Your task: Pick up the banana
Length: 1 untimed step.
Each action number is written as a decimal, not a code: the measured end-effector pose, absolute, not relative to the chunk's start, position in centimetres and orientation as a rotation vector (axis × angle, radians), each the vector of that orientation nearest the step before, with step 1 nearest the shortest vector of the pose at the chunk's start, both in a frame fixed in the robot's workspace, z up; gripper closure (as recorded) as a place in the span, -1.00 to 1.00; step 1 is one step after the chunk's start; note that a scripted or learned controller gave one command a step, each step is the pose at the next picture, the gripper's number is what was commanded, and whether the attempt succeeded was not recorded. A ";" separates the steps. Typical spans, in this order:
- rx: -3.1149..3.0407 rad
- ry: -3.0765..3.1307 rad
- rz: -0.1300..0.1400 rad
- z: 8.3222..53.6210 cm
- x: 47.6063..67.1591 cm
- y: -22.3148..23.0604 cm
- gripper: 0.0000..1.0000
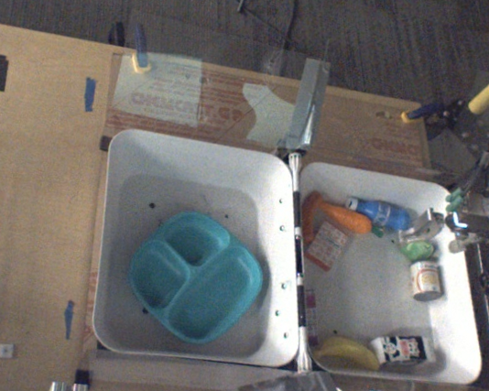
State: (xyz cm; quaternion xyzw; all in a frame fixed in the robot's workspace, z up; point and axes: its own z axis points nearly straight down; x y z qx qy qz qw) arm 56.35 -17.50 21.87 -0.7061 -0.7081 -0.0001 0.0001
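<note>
Banana (pixel 348 352) at bin's near edge — well apart from claw (pixel 427 228).

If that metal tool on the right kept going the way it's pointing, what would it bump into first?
Probably the green item just under the tool, with the blue bottle close beside it. Depth is hard to judge from above. The banana lies well off that line.

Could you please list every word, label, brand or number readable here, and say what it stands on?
Nothing reads with certainty.
Large brown print on the cardboard sheet behind the bins: too blurred to read.
Label on the flat packet: too small.
Blue bottle label: blurred.
Small can label: unreadable.
Black-and-white carton: pattern visible, no legible text.
</note>
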 end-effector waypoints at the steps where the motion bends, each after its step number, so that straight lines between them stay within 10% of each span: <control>1: -2.237 -2.204 0.000 12.0 48.8 -11.7 -1.00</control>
